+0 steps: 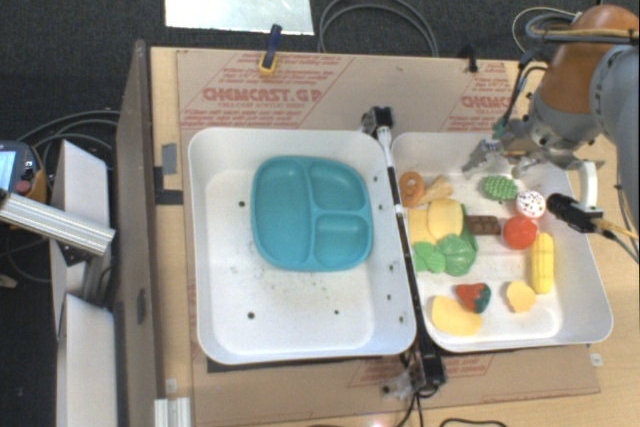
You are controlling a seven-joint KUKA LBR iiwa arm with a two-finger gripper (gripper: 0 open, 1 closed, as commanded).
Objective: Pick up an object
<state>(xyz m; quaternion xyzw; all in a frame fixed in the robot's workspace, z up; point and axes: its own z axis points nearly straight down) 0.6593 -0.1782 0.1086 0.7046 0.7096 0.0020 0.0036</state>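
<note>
My gripper hangs over the back of the right bin, open, with nothing between its fingers. Just in front of it lie a green ridged toy and a white ball with red dots. Further forward are a red tomato, a yellow corn cob, a brown block, a yellow block and green leafy toys. An orange ring and an orange piece lie at the bin's back left.
The left bin holds a teal divided plate. At the front of the right bin lie a red-and-green toy, a yellow lemon shape and an orange-yellow piece. A black part juts in from the right.
</note>
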